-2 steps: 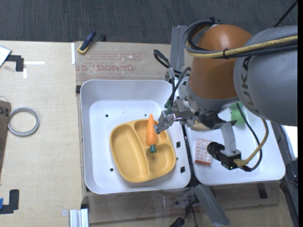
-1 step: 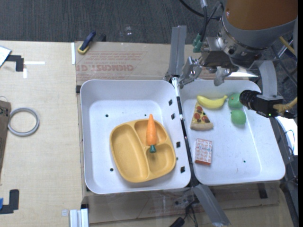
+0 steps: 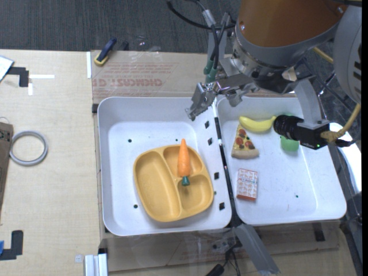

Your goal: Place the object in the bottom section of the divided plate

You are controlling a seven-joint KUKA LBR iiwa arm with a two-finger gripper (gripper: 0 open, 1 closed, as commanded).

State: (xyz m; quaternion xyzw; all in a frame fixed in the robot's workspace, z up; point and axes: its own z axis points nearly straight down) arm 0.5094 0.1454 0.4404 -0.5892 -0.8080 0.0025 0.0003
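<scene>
Carrot (image 3: 183, 160): lying across divider ridge of yellow plate (image 3: 150, 197), tip up, green stem reaching bottom section, so only partly placed. Claw (image 3: 201, 103): hovering above bins' top edge, holding nothing; finger gap unreadable, cannot tell.

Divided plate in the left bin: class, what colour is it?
Yellow-orange; the divided plate shows in the camera view.

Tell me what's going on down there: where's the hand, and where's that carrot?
Hand up over the bins' shared edge, holding nothing. Carrot lying across the yellow divided plate, on the ridge between its right sections. Nothing blocking the plate.
</scene>
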